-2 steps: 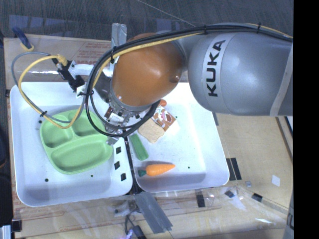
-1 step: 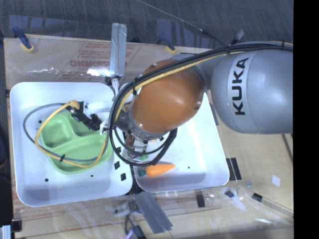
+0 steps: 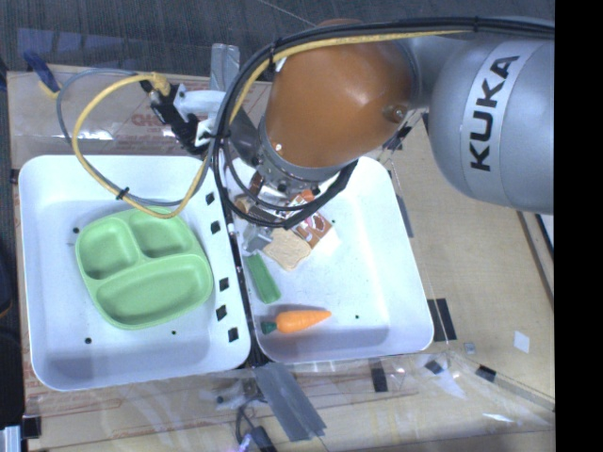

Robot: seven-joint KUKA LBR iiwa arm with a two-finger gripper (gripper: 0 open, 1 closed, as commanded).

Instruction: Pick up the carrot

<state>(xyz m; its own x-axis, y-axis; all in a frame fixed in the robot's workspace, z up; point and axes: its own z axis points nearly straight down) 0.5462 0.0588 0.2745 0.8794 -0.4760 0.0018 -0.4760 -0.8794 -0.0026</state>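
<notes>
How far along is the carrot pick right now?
Done: the arm is already over the right bin. In hand: nothing visibly gripped; the wrist hangs above the bin's far end, over the toast slice and green piece. Left: the carrot lies untouched near the front wall, so the approach, grasp and lift remain.

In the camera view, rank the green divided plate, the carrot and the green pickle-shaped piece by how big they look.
Largest to smallest:
1. green divided plate, clearly the largest
2. carrot
3. green piece, close to the carrot in length, and its upper end is hidden under the arm, so this ranking is unsure
</notes>
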